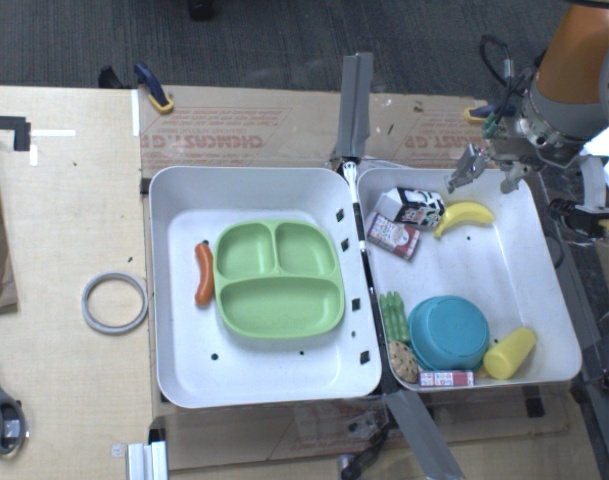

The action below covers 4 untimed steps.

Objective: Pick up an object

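From the fixed camera above the bench [74, 218], the grey arm with its orange band [576, 43] reaches in at the upper right, its gripper [492, 172] poised over the back edge of the right bin [559, 298], fingers spread wide with nothing between them. The nearest likely target, a yellow banana [463, 217], lies in that bin just in front of the gripper and a little to its left as seen here, near but apart from it. Its long axis runs roughly across the bin, tilted slightly up toward the arm's side, so the open fingers look set to straddle it once they come down and forward. Just beside the banana sit a black-and-white carton [417, 208] and a red-printed packet [393, 235], a likely crowding risk. Farther forward rest a blue bowl [449, 332], a yellow bottle [510, 353] and green pods [393, 315]. The left bin [174, 298] holds a green divided plate [280, 278] and an orange sausage [203, 273], well away from the gripper.
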Available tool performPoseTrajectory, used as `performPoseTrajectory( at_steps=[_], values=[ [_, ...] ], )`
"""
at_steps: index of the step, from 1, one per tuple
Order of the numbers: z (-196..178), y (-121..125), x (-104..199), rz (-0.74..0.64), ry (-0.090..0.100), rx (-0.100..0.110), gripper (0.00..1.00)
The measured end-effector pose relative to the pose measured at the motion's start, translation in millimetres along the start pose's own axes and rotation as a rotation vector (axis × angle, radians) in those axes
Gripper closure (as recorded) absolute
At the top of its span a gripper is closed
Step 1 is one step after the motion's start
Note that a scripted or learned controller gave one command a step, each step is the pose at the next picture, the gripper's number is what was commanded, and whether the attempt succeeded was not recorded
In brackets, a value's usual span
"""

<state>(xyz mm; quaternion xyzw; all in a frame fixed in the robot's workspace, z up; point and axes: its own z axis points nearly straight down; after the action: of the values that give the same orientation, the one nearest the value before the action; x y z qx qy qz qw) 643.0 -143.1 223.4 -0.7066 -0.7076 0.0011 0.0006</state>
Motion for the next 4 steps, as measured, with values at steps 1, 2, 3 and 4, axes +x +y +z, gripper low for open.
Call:
performPoseTrajectory(
  at_steps=[1,2,3,4],
  values=[
    [78,13,47,0.062,0.000,0.000,0.00],
    [127,-18,34,-0.215,-0.001,-0.009,0.00],
    [126,14,31,-0.320,0.002,0.013,0.00],
    [103,17,-17,-0.337,-0.003,-0.006,0.00]
  ],
)
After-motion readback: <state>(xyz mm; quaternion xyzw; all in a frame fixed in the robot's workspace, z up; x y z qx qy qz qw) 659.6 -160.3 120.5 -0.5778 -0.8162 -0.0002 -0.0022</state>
